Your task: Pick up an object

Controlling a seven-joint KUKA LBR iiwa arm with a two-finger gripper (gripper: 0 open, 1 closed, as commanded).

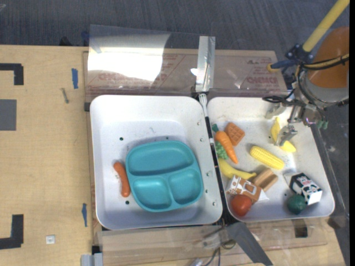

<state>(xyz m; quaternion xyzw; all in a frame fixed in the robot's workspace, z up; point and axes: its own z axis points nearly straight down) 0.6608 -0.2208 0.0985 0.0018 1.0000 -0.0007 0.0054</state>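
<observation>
The tool (288, 127) hangs over the back of the right bin (324, 165), just above a small yellow piece (275, 129); whether it is released or clenched cannot be told. The corn cob (267, 157) lies near the bin's middle. It is judged light, stiff and smooth, so a hold across its short width is advised. Open floor lies behind it; the carrot (226, 146), banana (234, 169) and wooden block (264, 179) crowd the front and left.
</observation>
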